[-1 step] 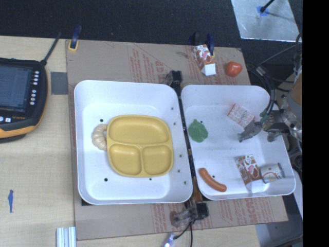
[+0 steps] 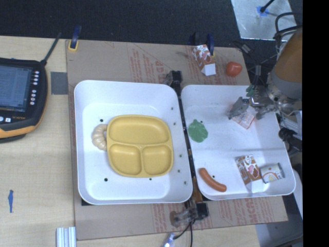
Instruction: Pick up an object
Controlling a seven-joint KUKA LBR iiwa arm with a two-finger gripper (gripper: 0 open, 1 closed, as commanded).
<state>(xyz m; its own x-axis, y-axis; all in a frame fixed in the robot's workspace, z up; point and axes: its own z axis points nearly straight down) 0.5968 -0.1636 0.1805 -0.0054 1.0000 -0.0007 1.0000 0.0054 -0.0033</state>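
The arm (image 2: 289,60) is seen at the upper right corner of the right bin (image 2: 221,99), with the jaws lowered over the bin floor. The jaws are held apart, one grey tip to each side, and nothing is clearly gripped between them. A small pink and white packet (image 2: 247,120) is found just beneath the jaws, lying on the bin floor; whether it is touched by them cannot be told.

To the left of the jaws, near the wall shared by the two bins, a green lump (image 2: 197,130) is placed. Well below the jaws, toward the near edge of the same bin, a brown and white carton (image 2: 247,169) is laid flat, with a small pale tub (image 2: 271,173) just beside it. A sausage (image 2: 212,179) is set further left of those, close to the near rim.

Far to the left of the jaws, the left bin (image 2: 82,179) is occupied by a yellow divided plate (image 2: 140,144), against whose far side from the jaws a pale ring-shaped pastry (image 2: 98,136) is tucked.

Beyond the jaws, outside the bins, a red ball (image 2: 233,68) and a small printed box (image 2: 204,58) are left on the cardboard sheet (image 2: 128,60) that covers the worktop (image 2: 36,189). A control pendant (image 2: 18,96) is rested at the worktop's far left.
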